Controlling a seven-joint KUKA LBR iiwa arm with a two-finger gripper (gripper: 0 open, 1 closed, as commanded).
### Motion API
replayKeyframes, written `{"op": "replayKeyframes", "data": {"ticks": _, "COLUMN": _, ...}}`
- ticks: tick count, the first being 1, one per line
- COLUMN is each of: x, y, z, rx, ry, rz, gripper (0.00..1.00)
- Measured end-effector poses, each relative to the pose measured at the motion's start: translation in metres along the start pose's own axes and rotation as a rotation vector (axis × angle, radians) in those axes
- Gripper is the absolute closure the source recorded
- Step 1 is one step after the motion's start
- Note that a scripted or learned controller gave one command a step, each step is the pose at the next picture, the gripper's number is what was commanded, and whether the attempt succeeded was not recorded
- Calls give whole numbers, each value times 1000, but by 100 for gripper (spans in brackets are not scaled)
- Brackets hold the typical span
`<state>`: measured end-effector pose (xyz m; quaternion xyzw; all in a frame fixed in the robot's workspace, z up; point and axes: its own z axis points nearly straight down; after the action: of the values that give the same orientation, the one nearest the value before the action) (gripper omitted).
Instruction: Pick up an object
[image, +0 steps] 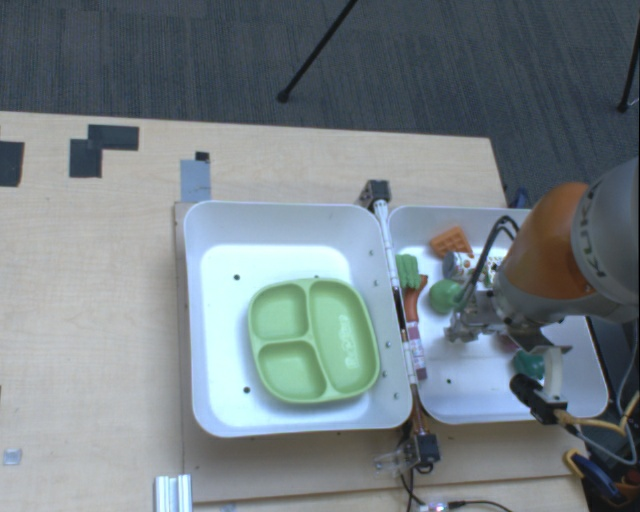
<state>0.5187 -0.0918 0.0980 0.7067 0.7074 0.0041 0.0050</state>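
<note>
The grey two-finger gripper (462, 328) hangs low in the right-hand shallow white bin (480, 405), near a round green toy (445, 295), apparently lining up a grab, though I cannot tell its finger spacing.

Arm (600, 240): grey casing, rounded. Orange band (545, 245) above the wrist. Black cables (490, 250) looping just left of that band. Metallic gripper (465, 325) assembly below the band.
</note>
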Motion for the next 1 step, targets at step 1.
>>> {"op": "replayKeyframes", "data": {"ticks": 1, "x": 0, "y": 0, "z": 0, "rx": 1, "ry": 0, "rz": 0, "gripper": 0}}
